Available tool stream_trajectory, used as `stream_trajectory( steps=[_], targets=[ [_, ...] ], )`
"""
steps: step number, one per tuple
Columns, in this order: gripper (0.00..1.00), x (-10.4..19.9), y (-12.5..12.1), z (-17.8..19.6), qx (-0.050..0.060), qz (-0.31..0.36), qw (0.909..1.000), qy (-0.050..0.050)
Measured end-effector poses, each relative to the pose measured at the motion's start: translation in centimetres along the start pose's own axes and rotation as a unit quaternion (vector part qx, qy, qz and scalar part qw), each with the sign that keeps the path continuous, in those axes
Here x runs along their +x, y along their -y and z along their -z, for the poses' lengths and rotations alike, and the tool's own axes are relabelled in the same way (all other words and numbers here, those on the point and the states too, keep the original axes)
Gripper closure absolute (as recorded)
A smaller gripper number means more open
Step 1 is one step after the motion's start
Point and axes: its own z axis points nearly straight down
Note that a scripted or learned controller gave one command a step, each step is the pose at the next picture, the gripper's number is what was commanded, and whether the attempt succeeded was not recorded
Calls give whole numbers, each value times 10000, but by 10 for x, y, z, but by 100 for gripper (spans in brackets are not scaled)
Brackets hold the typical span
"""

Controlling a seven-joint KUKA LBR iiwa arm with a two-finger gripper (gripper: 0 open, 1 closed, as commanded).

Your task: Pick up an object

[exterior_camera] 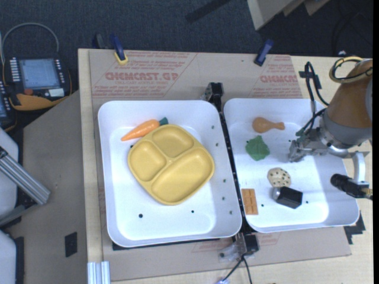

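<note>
The right bin (314, 215) holds a tan drumstick-shaped toy (267, 125), a green leafy piece (257, 148), a speckled cookie (278, 176), a black block (289, 197) and an orange card (249, 201). My gripper (297, 151) hangs low over that bin's middle right, just right of the green piece and above the cookie. Nothing shows between its fingers. The left bin (118, 200) holds a yellow divided plate (171, 163) with a toy carrot (141, 129) at its upper left edge.
The arm's orange band (350, 102) and grey wrist lean over the right bin's right side. A black divider (228, 152) runs between the bins. Clamps (120, 49) sit at the board's far edge, and a pendant (37, 78) lies off the bench at left.
</note>
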Motion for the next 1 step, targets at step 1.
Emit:
stream_trajectory(
  steps=[1],
  targets=[
    [100,-7,7,52,-24,-6,10000,13]
  ],
)
